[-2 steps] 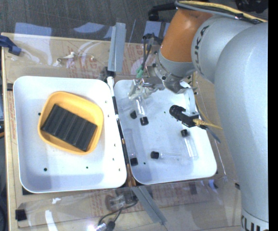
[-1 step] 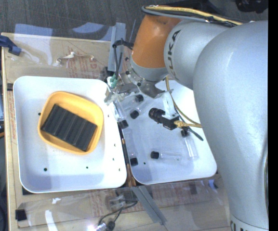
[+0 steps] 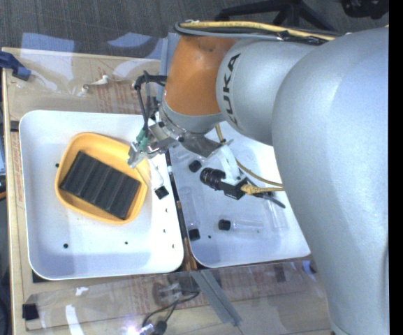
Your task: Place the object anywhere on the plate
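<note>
Found gripper point(image 3: 140, 153) low at yellow plate's point(image 3: 72, 151) right rim, near dark ridged object point(image 3: 102, 183); could not tell its grip state. Risked clipping that rim, perhaps tipping everything.

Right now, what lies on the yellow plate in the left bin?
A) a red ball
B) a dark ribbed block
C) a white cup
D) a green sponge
B: a dark ribbed block rests flat on the yellow plate in the left bin.
</note>
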Tool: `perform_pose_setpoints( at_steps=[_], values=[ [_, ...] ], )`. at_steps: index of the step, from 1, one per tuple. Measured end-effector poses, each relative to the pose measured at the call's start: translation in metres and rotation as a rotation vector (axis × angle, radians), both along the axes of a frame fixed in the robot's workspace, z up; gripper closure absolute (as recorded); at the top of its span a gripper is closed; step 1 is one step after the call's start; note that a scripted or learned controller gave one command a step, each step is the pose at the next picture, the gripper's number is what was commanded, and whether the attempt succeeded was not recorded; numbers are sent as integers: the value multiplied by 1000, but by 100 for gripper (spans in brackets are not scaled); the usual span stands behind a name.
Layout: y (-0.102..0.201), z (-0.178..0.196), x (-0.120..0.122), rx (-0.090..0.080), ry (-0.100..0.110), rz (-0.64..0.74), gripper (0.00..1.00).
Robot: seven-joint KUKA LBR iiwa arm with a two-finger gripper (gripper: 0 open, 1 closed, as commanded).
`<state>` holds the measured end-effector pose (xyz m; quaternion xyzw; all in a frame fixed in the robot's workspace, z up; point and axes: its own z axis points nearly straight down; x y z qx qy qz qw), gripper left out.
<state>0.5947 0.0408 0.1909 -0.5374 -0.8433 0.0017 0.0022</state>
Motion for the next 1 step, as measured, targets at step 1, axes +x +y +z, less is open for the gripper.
perform_pose_setpoints(
  at_steps=[1],
  values=[
    [-1,0,0,0,0,-1,0]
  ],
)
